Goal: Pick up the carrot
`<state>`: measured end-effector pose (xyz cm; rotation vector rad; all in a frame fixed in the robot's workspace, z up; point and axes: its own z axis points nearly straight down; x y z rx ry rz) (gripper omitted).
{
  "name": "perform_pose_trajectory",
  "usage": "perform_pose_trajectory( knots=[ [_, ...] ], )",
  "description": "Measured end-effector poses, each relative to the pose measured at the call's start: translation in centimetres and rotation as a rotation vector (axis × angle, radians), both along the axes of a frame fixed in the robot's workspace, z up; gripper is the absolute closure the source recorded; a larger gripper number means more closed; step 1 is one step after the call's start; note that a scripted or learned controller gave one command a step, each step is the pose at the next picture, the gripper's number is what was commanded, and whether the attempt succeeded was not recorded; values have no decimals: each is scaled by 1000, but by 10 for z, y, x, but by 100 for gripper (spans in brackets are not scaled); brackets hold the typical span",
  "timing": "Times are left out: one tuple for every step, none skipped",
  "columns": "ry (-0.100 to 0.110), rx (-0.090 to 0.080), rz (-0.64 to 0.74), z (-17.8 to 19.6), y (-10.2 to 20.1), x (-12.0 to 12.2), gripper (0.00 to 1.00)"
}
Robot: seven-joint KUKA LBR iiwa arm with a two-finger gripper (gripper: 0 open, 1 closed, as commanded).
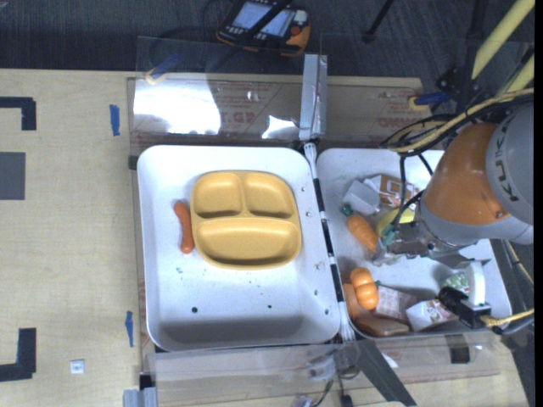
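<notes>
The carrot (362,232), orange with a small green top, lies tilted in the left part of the right bin (501,299). My gripper (392,246) is low in that bin, just right of the carrot's lower end, hanging from the grey arm with its orange band (465,185). The arm's wrist hides much of the gripper, and I cannot make out whether it touches the carrot.
A small orange pumpkin-like toy (365,290) lies below the carrot, beside a brown item (377,325) and several food packets (431,314). The left bin (161,287) holds a yellow divided plate (246,219) and an orange-red sausage (184,226). A metal divider (322,227) separates the bins.
</notes>
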<state>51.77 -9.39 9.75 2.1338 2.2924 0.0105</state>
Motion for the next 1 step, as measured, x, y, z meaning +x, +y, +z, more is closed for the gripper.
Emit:
perform_pose_trajectory(
  knots=[
    [11, 1, 95, 87, 22, 1, 100]
  ],
)
